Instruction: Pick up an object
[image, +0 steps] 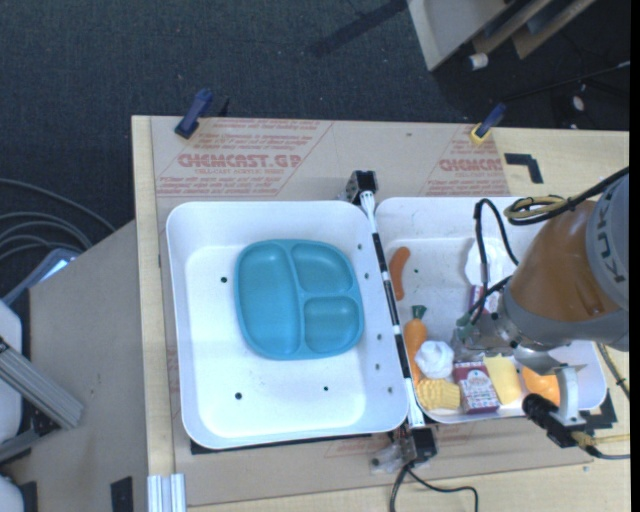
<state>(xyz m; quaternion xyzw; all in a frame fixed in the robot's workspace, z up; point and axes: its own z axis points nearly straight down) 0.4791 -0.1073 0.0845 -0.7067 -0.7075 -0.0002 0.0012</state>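
Note:
The right bin (440, 215) holds several small items. A brown sausage (399, 272) lies near its left wall, with an orange carrot (415, 334) below it. Toward the front edge sit a white lump (434, 355), a yellow ridged piece (436, 394), a red and white box (479, 389), a yellow slab (503, 380) and an orange piece (541, 384). A white crumpled item (474, 263) lies farther back. My gripper (472, 336) hangs low in this bin, just above the red box and right of the white lump. The arm's orange band (560, 265) hides the bin's right part.
The left bin (200, 330) carries a blue divided plate (298, 297) in its middle. A black divider rail (378, 270) runs between the bins. Black cables (495, 235) loop beside the wrist. Blue (192, 113) and yellow (487, 122) clamps sit on the cardboard at the back.

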